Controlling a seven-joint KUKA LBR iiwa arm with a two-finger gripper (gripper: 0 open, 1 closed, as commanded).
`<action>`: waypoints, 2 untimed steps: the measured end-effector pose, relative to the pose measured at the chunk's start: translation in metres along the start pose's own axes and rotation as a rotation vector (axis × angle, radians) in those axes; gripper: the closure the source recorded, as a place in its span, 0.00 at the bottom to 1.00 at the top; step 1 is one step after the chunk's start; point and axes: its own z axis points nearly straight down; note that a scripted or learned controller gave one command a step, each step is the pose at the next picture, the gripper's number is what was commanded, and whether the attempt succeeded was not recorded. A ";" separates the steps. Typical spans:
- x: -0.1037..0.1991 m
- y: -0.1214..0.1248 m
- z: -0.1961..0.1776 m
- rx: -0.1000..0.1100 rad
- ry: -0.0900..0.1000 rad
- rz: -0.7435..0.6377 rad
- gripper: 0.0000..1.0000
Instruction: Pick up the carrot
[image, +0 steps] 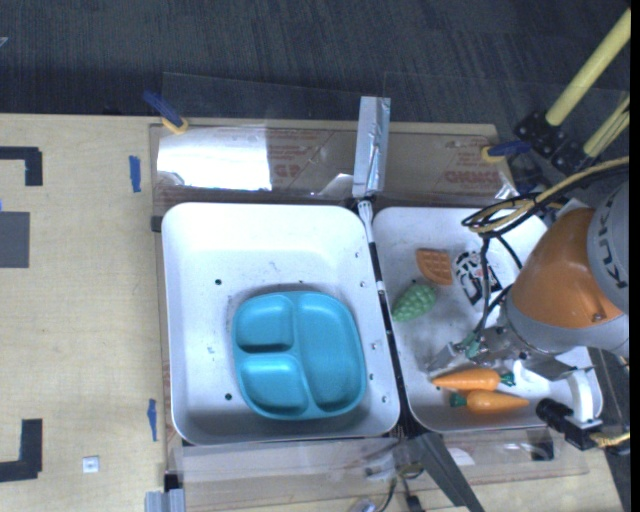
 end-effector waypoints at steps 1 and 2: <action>0.005 0.001 0.000 0.000 -0.005 0.040 0.00; -0.038 -0.007 0.000 0.001 -0.004 0.080 0.00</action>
